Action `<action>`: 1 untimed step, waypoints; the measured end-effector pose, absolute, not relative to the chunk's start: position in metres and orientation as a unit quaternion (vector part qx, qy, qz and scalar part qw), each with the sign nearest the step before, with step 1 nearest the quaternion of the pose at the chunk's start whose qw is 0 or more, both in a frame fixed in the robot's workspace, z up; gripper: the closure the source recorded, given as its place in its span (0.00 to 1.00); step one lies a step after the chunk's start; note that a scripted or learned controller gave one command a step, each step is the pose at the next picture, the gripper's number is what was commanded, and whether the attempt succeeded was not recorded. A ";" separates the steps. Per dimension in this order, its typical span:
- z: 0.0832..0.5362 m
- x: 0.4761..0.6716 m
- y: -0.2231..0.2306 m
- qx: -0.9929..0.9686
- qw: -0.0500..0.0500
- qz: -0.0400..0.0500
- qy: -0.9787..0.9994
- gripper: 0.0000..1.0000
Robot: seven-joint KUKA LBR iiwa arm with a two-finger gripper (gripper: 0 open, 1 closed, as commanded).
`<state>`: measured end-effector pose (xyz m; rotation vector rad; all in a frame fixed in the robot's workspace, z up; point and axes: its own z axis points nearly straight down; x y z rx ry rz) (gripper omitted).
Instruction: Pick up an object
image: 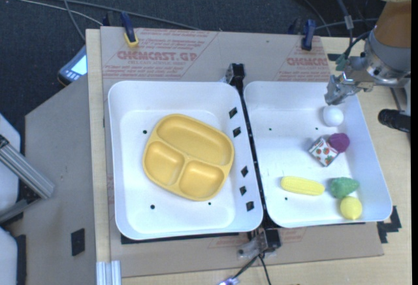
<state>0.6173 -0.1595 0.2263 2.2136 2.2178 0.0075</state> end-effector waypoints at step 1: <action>0.243 0.618 -0.160 0.707 0.002 0.001 0.708 1.00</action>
